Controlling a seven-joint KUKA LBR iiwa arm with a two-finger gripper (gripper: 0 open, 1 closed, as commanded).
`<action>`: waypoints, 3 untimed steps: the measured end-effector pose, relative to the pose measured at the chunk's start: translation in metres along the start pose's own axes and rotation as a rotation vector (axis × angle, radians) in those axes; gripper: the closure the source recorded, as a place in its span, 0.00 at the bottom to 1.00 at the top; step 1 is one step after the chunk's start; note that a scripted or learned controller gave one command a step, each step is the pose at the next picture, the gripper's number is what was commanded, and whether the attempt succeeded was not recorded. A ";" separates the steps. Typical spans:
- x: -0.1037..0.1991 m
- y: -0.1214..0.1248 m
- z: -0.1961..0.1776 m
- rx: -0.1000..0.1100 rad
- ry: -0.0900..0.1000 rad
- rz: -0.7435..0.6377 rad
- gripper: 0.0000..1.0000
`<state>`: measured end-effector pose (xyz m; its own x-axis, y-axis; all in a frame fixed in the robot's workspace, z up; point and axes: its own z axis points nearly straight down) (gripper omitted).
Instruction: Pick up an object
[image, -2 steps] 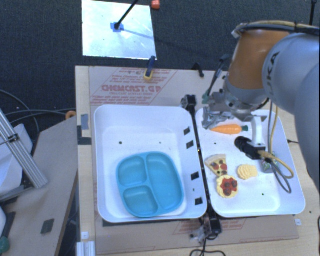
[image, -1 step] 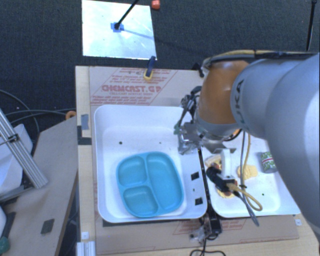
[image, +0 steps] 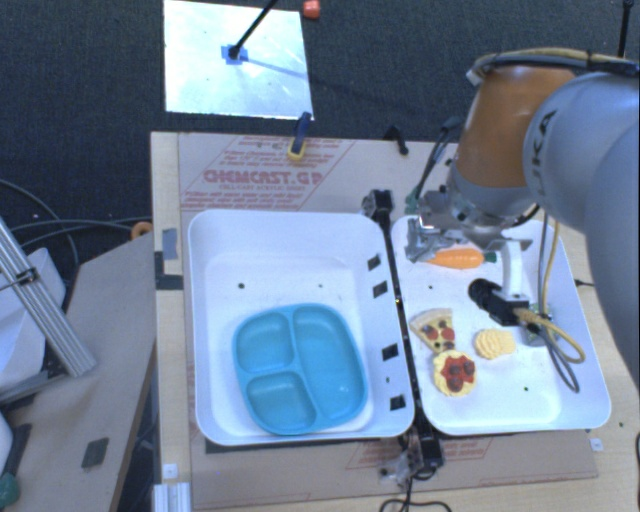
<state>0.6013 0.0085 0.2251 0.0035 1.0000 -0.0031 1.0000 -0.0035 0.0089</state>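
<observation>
My gripper (image: 428, 238) hangs low over the back left part of the right bin (image: 580, 395), under the grey and orange wrist. An orange toy carrot (image: 458, 260) lies just to its right and slightly nearer, with its left tip close to the gripper. Whether the two touch is not clear. Nearer the front of that bin lie a pizza slice (image: 433, 328), a round tart with red topping (image: 455, 372) and a small yellow ridged piece (image: 493, 344). The arm hides the bin's back right area.
The left bin (image: 290, 250) holds a blue divided plate (image: 298, 368) towards its front. A black-marked divider (image: 392, 300) runs between the bins. A shiny metal sheet (image: 238, 60) lies beyond the bench at the back.
</observation>
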 end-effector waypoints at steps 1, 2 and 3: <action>0.011 -0.080 -0.002 0.012 0.004 -0.004 1.00; 0.070 -0.084 0.003 0.009 0.006 -0.013 1.00; -0.019 -0.049 -0.092 -0.006 -0.001 0.002 1.00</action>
<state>0.5518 -0.0098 0.3167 0.0060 1.0000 -0.0038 0.9999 -0.0060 0.0145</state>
